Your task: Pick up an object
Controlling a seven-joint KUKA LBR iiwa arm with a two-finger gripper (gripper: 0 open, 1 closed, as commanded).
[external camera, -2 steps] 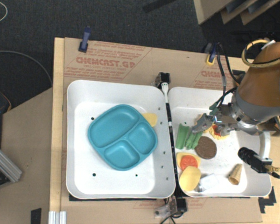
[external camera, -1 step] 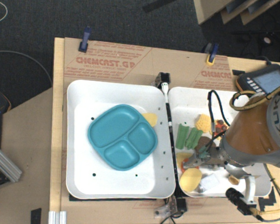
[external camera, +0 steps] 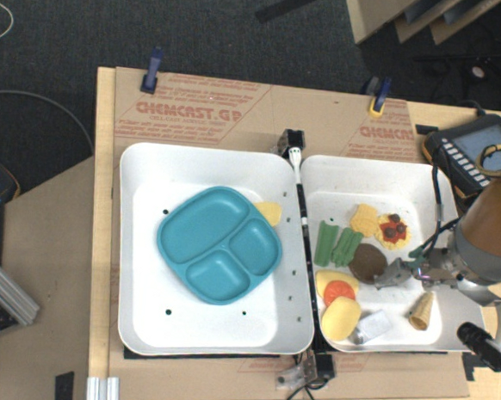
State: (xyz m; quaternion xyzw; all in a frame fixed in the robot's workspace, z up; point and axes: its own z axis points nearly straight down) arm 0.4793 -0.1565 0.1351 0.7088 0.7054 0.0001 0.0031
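- The left bin (external camera: 136,229) is white and shallow, and it stands on the counter (external camera: 108,140), which is covered with brown cardboard with red print.
- In this bin lies a blue plate (external camera: 219,244) with three compartments, turned at an angle.
- A small yellow object (external camera: 268,212) shows at the upper right edge of the plate, touching it; what it is I cannot tell.
- The right bin (external camera: 365,171) stands just beside the left one, and a black cable (external camera: 301,199) runs along the line between them.
- Near its left wall are two green pieces (external camera: 337,244) side by side, and below them a red and yellow object (external camera: 338,290) and a pale yellow rounded object (external camera: 340,318).
- Higher in this bin lie a yellow corn-like piece (external camera: 365,218) and, next to it, a yellow piece with red and dark spots (external camera: 393,230).
- A brown round object (external camera: 367,261) lies under these, near the middle of the bin.
- The gripper (external camera: 391,273) is low in the right bin, just beside the brown round object; if it is released or clenched I cannot tell.
- Below it lie a whitish flat object (external camera: 377,324) and a tan cone (external camera: 421,310).
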